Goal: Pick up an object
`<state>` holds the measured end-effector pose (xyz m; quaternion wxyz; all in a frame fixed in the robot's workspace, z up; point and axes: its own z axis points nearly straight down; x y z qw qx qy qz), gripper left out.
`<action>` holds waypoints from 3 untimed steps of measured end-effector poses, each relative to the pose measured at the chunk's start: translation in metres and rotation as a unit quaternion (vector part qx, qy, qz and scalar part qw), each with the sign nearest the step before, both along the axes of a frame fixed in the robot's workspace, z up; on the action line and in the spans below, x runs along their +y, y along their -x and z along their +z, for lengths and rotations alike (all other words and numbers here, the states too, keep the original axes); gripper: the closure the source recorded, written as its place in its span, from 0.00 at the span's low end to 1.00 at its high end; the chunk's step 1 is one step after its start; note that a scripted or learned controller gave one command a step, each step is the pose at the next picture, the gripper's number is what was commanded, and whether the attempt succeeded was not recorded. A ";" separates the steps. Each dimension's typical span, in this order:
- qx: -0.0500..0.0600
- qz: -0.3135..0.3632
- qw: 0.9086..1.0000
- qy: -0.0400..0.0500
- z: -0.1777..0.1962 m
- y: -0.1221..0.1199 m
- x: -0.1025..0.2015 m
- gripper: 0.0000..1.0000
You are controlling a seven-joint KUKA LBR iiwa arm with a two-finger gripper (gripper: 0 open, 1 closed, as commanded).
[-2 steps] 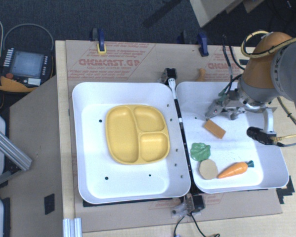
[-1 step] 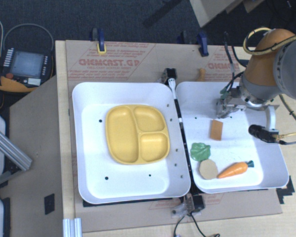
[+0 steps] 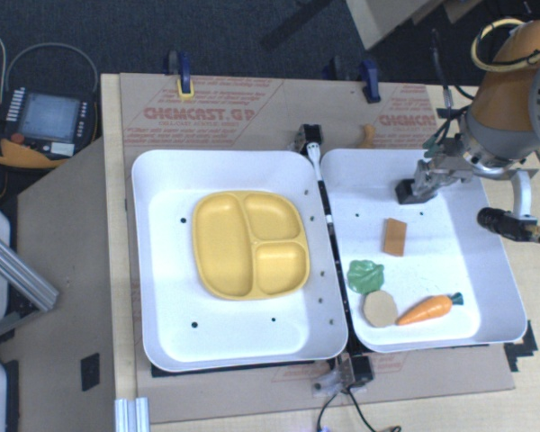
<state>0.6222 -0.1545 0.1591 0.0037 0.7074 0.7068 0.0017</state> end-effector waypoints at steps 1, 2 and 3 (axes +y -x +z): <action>0.000 0.001 1.000 0.000 0.045 -0.006 0.002 1.00; 0.001 0.001 1.000 0.000 0.088 -0.009 0.001 1.00; 0.005 0.003 1.000 -0.002 0.081 -0.006 0.053 1.00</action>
